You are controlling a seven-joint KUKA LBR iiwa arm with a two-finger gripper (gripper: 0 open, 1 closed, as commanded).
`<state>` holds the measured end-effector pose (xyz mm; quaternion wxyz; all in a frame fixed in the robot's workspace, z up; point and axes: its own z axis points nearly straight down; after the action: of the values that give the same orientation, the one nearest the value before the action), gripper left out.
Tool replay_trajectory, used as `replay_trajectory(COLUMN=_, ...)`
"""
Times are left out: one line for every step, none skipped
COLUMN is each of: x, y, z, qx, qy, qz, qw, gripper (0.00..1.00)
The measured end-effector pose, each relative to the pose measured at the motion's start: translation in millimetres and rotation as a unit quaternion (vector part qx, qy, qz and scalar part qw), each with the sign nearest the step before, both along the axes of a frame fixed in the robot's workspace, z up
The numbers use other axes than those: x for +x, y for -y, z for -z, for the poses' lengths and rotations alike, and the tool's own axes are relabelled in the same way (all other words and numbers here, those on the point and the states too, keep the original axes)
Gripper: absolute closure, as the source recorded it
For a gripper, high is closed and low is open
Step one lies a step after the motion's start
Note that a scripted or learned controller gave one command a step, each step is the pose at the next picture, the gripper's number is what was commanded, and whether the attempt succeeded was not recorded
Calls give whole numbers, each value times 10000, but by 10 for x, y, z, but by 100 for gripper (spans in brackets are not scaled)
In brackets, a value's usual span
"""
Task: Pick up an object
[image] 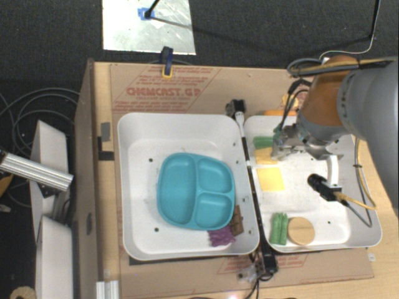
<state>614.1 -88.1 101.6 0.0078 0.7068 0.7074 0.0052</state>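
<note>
Two white bins (140, 139) on brown cardboard (206, 83) over dark floor (43, 36) (jaws' spread unclear)

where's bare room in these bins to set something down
Left bin: bare floor between the blue plate and the far wall, and a strip along its left side. Right bin: bare corner right of the wooden disc. Crowded around the yellow square and the gripper.
</note>
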Motion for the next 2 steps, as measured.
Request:
replay_trajectory(x=-421, y=159, z=-543, qx=14, qy=-79, qz=12, qw=10000, gripper=100)
replay_trajectory(x=-408, y=145, z=-515, qx=19, qy=-82, qz=0, qw=10000, gripper=0)
